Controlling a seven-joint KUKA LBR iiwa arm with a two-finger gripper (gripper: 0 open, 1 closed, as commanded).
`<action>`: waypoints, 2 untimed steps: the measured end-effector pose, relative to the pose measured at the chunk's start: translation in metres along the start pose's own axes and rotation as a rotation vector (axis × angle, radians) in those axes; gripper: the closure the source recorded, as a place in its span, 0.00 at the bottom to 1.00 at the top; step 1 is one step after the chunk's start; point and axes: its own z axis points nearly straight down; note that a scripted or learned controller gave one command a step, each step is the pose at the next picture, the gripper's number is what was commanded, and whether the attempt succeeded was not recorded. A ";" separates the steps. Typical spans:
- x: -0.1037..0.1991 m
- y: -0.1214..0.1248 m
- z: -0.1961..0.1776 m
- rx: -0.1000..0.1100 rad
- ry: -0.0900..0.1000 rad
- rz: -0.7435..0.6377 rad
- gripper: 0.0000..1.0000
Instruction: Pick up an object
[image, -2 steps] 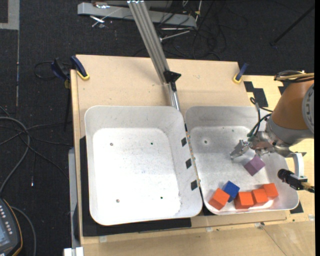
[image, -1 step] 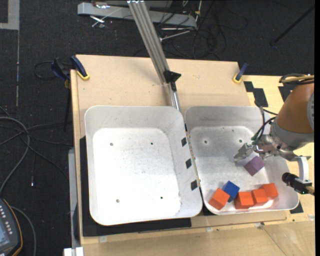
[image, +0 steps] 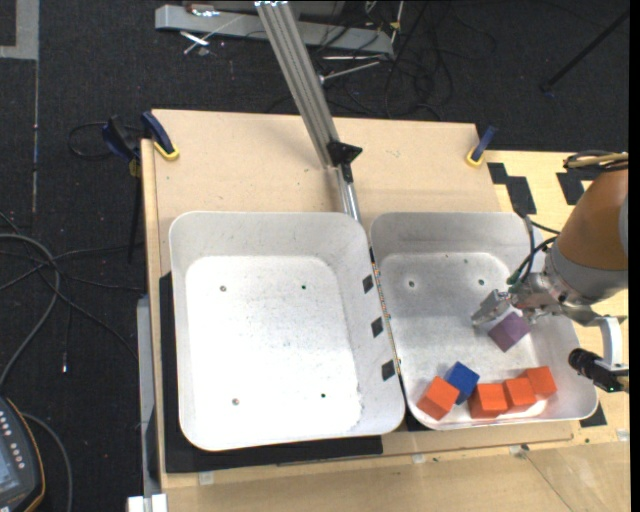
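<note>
Camera view: end effector (image: 497, 312) touching purple block (image: 510, 331); grip unclear; right bin's (image: 440, 235) centre open.

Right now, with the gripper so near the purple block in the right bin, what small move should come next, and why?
Probably a short move straight down over the purple block. The gripper sits at that block's upper left edge, in the right bin, and the block lies apart from the blue block and the orange blocks near the front wall, so nothing crowds it. Whether it is already gripped is unclear.
</note>
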 end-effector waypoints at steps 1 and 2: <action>-0.001 0.001 0.000 -0.001 0.000 -0.001 0.00; -0.001 0.013 -0.014 -0.003 -0.001 -0.002 0.00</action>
